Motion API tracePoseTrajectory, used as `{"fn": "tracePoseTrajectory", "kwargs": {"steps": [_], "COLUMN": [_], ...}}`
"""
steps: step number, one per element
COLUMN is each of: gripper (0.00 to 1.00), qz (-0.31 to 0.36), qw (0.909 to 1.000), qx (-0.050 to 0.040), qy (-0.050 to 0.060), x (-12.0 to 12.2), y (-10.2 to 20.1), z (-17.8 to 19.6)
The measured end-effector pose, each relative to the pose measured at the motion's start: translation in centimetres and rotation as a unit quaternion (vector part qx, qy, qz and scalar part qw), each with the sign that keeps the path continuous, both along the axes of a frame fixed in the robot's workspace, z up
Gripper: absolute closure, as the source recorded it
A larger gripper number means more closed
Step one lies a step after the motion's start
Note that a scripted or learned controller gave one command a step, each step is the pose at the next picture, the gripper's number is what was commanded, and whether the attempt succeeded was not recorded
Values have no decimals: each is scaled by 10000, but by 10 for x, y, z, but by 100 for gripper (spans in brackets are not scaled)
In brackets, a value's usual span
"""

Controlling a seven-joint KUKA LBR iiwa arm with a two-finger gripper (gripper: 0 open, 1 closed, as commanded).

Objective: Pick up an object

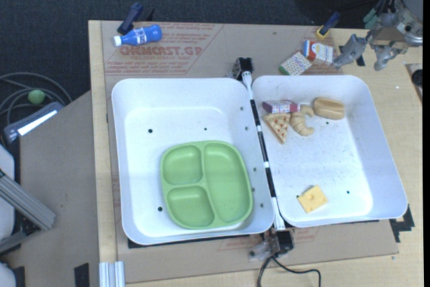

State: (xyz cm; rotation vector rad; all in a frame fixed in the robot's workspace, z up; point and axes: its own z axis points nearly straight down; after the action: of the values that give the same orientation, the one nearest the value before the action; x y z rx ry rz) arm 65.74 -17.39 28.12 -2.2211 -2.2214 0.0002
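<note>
The right bin [376, 144] holds several toy foods. A tan bread roll [328, 107], a croissant [303, 121], a pizza slice [277, 126] and a red-and-white packet [281, 107] cluster near its far edge. A yellow cheese block [312, 199] lies alone near its front. My gripper [368, 52] hangs at the upper right, past the bin's far right corner and well apart from the food. Its two grey fingers [349, 49] stand spread and open, with nothing between them.
A green divided plate [205, 183] lies in the left bin [127, 144]. On the bench behind the bins are a blue-and-white bottle [138, 35] and two small cartons [296, 64], [319, 51], close to the gripper's left. A black clip [243, 66] sits where the bins meet.
</note>
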Motion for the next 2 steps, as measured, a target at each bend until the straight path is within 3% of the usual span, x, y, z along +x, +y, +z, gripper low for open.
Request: {"fn": "tracePoseTrajectory", "kwargs": {"steps": [1, 2], "gripper": [0, 0], "qz": [5, 3], "qw": [10000, 10000], "qx": [5, -20], "qy": [13, -57], "x": [0, -2], "y": [44, 73], "z": [-133, -190]}}
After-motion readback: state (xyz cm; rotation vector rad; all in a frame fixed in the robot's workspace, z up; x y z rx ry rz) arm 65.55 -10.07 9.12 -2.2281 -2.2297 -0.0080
